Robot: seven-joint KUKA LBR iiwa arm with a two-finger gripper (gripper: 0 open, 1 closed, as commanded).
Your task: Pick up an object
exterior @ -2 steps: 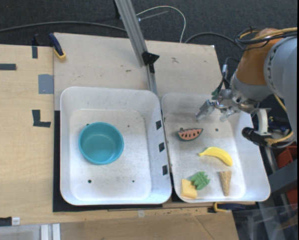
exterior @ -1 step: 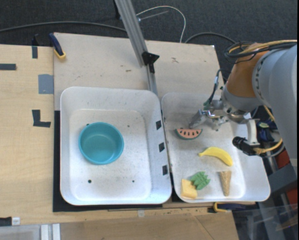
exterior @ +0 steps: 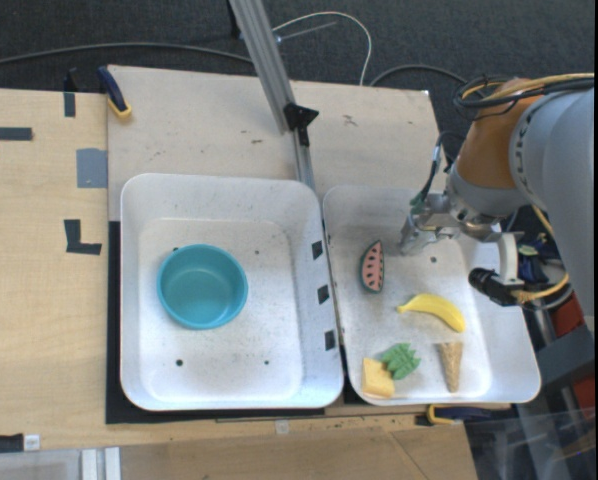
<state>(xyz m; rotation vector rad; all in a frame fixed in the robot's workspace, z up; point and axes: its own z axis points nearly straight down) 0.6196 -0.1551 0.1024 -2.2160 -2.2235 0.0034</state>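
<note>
My gripper point(exterior: 415, 240) hangs low over the upper middle of the right bin point(exterior: 499, 383), reaching in from the right. A watermelon slice point(exterior: 371, 266) lies just left of it, a short gap away. Below the gripper lies a yellow banana point(exterior: 435, 310). Near the bin's front edge sit a green leafy toy point(exterior: 402, 359), a yellow cheese wedge point(exterior: 377, 379) and an ice-cream cone point(exterior: 450, 365). I see nothing between the fingers.
The left bin point(exterior: 139, 198) holds a teal bowl point(exterior: 203, 285). A grey metal pole point(exterior: 269, 53) slants down from the top to the ridge between the bins. Black cables trail behind the bench. The arm's grey body and orange band point(exterior: 489, 148) fill the right.
</note>
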